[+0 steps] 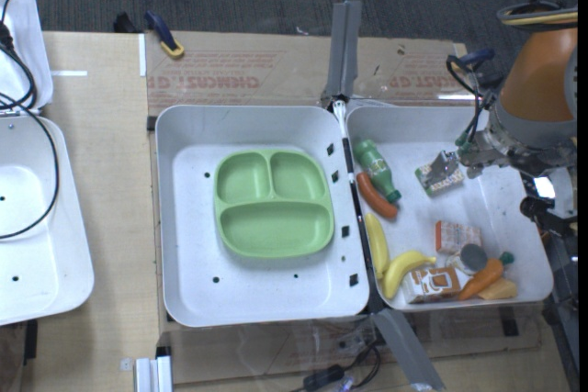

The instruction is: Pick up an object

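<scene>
on the bench, the right bin [537, 239] holds toy food beneath our gripper [441, 174]. we cannot tell its state. just below-left of it, the hot dog [377, 196] looks light and stiff, though rounded and slippery; we'd grip across its middle.

I am seeing red lettering on the brown cardboard sheet [276, 69] lying behind my two bins; it is printed upside down from this side and I am making out only what seems to be "CHEMICAL GP". Packaging print elsewhere is staying too small to read.
</scene>
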